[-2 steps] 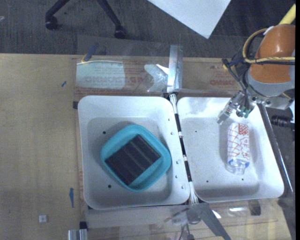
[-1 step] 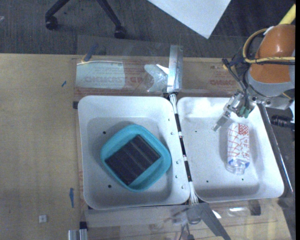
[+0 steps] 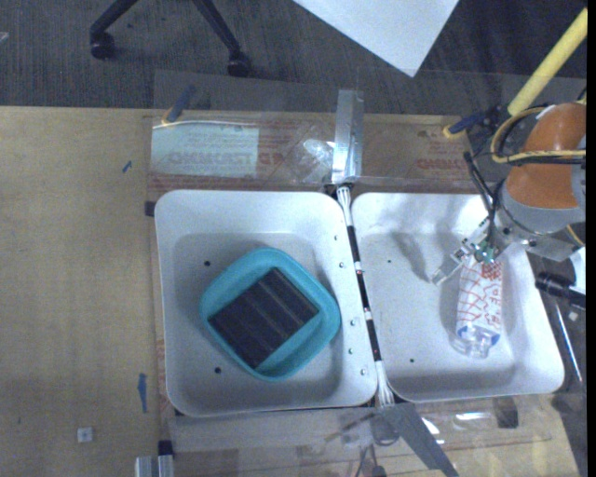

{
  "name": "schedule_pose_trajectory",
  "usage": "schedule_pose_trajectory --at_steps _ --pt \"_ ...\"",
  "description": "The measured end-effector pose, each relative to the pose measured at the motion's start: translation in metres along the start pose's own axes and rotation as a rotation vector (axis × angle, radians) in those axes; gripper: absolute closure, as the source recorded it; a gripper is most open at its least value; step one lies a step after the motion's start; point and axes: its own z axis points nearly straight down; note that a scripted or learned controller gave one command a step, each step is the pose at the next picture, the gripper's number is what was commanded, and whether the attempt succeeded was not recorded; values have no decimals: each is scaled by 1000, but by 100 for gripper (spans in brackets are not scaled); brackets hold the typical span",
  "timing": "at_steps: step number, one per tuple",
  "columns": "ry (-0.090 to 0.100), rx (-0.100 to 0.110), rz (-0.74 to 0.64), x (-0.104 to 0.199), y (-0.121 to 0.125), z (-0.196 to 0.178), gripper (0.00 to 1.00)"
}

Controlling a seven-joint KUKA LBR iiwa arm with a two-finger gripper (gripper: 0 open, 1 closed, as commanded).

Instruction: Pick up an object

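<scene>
In the right white bin (image 3: 410, 373), a clear bottle (image 3: 479, 307) lay just below the gripper (image 3: 458, 264); its grip state was unclear.

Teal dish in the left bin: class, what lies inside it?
Inside the teal dish lies a dark ribbed slab, filling most of it. The dish floor beneath the slab is covered.

White sheet (image 3: 386, 28) top centre on dark floor, office chair base (image 3: 168, 28) top left
</scene>
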Motion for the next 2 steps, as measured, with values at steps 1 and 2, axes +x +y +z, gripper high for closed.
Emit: schedule_pose_trajectory --at_steps 1,2 --pt "6 -3 284 -14 -35 12 0" --pt "2 -11 282 -14 -32 0 100"
